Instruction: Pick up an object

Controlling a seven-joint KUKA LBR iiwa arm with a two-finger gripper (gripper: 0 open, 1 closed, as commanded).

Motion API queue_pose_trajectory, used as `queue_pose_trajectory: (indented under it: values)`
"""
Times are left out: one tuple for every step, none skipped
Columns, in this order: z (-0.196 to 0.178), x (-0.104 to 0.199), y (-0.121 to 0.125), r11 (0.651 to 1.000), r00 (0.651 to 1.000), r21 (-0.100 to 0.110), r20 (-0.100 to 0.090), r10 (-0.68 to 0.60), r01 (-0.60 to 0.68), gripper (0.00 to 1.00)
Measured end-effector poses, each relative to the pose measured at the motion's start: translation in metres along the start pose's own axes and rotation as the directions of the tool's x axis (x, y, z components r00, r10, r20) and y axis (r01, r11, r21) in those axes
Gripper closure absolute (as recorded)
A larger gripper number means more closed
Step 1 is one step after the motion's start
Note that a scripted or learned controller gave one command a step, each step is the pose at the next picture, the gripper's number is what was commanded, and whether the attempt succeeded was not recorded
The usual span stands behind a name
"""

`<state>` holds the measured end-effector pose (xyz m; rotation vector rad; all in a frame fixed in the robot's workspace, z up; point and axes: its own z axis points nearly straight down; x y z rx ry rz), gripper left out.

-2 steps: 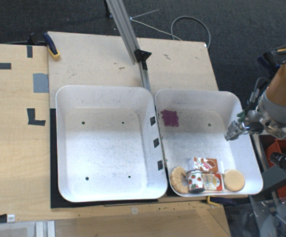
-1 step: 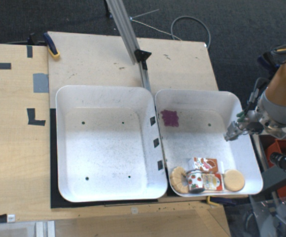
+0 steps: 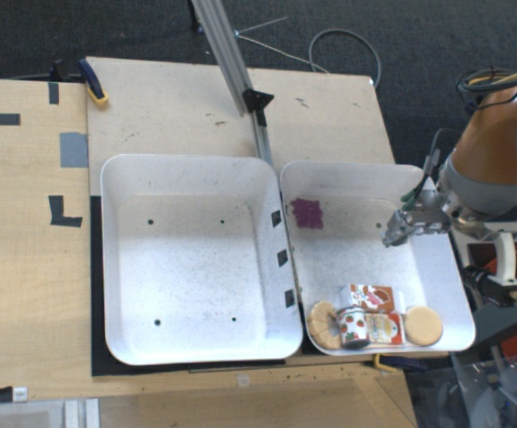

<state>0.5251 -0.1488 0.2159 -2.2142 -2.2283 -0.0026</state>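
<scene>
The gripper (image 3: 396, 231) hangs over the right bin (image 3: 352, 178), near its right wall, about midway between far and near rims. Whether it is parted or closed I cannot tell from this slant, and nothing shows in its grasp. The pickings lie toward the near edge of that bin, down and slightly left of the gripper: a red-and-white packet (image 3: 371, 298), a small printed can (image 3: 355, 328) just in front of it, a round biscuit (image 3: 324, 323) at the left and another round biscuit (image 3: 423, 325) at the right, all huddled close and touching. A purple scrap (image 3: 307, 212) lies alone to the gripper's left, with open floor around it; that looks the easier target. The left bin (image 3: 116, 257) sits alongside
</scene>
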Motion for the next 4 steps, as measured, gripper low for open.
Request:
queue_pose_trajectory:
  values:
    - [0.008, 0.054, 0.019, 1.0, 1.0, 0.003, 0.0, -0.001, 0.001, 1.0]
    - [-0.003, 0.112, 0.03, 1.0, 1.0, 0.002, -0.001, -0.002, 0.002, 1.0]
    - [-0.012, 0.161, 0.04, 1.0, 1.0, 0.002, 0.0, -0.001, 0.001, 1.0]
    - [-0.021, 0.207, 0.06, 1.0, 1.0, 0.001, 0.0, 0.0, 0.0, 1.0]
